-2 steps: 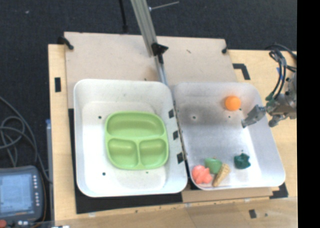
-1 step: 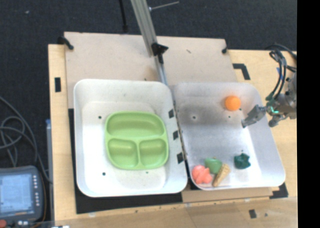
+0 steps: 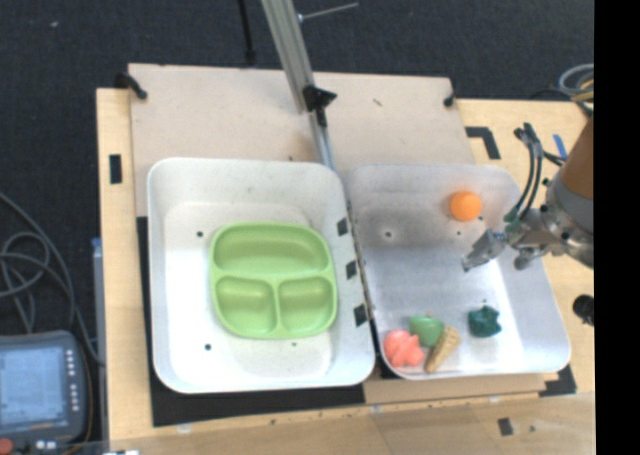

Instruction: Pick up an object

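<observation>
Pink toy (image 3: 403,348) well below empty open jaws (image 3: 500,253).

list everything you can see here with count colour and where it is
bins: 2, white, side by side on the bench
tray: 1, green, three compartments, middle of left bin
ball: 1, orange, far part of right bin
pink toy: 1, pink, near edge of right bin
green toy: 1, green, beside the pink toy
tan piece: 1, tan, near edge, next to the pink toy
dark toy: 1, dark green, near right of right bin
gripper: 1, grey, over right bin, holding nothing
</observation>
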{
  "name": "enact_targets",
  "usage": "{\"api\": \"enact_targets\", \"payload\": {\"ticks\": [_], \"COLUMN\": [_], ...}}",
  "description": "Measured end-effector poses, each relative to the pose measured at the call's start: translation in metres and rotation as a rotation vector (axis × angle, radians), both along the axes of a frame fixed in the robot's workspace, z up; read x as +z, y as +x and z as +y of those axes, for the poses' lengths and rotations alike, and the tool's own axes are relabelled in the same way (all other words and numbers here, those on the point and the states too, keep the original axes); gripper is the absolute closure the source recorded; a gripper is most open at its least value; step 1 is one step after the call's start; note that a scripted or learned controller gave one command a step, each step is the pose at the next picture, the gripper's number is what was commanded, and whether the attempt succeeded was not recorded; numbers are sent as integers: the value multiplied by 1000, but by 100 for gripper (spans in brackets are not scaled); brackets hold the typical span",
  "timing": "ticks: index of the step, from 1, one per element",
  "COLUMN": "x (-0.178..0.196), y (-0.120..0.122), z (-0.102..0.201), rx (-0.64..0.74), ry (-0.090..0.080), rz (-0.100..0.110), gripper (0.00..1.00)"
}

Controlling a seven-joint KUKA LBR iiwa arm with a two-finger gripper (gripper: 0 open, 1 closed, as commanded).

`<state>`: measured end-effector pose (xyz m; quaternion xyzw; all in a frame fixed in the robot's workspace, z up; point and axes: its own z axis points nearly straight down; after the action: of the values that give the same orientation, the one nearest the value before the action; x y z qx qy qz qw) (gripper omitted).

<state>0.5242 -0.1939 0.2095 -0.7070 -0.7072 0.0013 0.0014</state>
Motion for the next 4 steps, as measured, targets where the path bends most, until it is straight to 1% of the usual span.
{"api": "enact_targets", "payload": {"ticks": [1, 2, 3, 4], "x": [-57, -110, -95, -31], "y": [2, 1, 3, 4], "z": [-10, -11, -13, -14], "rx": [-1, -1, -7, 3], "ry": [-1, -1, -3, -4], "rz": [0, -1, -9, -13], "gripper": [0, 0, 100, 100]}}
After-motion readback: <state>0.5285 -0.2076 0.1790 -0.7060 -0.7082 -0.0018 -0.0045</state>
